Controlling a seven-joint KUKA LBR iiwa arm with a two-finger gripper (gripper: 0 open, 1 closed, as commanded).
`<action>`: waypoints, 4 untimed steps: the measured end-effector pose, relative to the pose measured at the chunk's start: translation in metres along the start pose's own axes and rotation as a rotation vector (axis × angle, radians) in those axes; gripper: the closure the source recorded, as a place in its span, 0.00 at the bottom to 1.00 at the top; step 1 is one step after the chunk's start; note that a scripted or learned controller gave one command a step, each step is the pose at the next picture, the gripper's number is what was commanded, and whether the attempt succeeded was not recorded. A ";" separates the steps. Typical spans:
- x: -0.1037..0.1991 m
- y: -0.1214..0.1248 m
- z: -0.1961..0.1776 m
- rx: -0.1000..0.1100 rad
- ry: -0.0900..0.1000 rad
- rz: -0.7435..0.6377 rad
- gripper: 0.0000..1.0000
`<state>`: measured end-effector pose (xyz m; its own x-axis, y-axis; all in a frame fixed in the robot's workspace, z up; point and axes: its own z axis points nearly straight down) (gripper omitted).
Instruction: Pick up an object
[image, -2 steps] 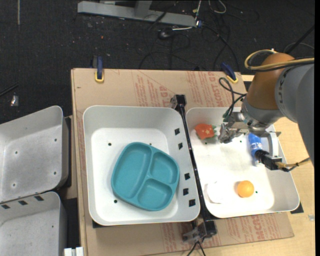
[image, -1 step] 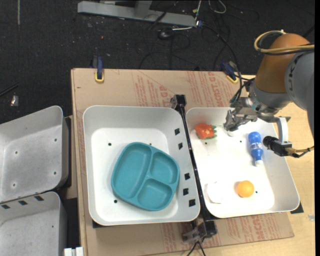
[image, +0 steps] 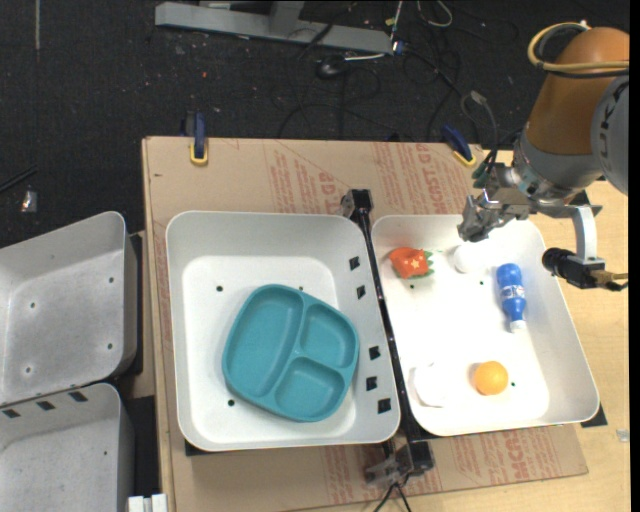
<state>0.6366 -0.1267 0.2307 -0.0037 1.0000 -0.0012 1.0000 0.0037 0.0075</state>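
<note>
Table (image: 260, 165): brown board surface with faint red lettering, carrying two shallow white bins side by side; a blue-and-yellow clamp (image: 198, 137) grips its far left edge.

Left white bin (image: 190, 240): holds one teal plastic divided plate with three compartments (image: 290, 352), lying flat, slightly toward the near side.

Right white bin (image: 560, 390): holds five items.
- Red strawberry-shaped toy with green leaves (image: 411, 262), far left area, near the divider between the bins.
- Small white rounded object (image: 464, 260), just right of the strawberry toy, directly under the end effector.
- Blue plastic bottle with white cap and white label band (image: 511, 294), lying on its side, right of centre.
- Orange ball-shaped fruit toy (image: 490, 378), near side, well apart from the bottle.
- Flat white rounded piece (image: 432, 385), just left of the orange toy, hard to tell from the bin floor.

Arm: grey with an orange band (image: 575, 90), entering from the right.

End effector (image: 478, 222): positioned over the far edge of the right bin, above the small white object; whether its jaws are apart or together cannot be told. Nothing is visibly between them.
</note>
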 end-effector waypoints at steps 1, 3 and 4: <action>0.002 0.008 -0.045 0.001 0.000 0.000 1.00; 0.115 0.004 -0.040 0.007 0.002 -0.004 1.00; 0.174 0.014 -0.026 0.007 0.002 -0.005 1.00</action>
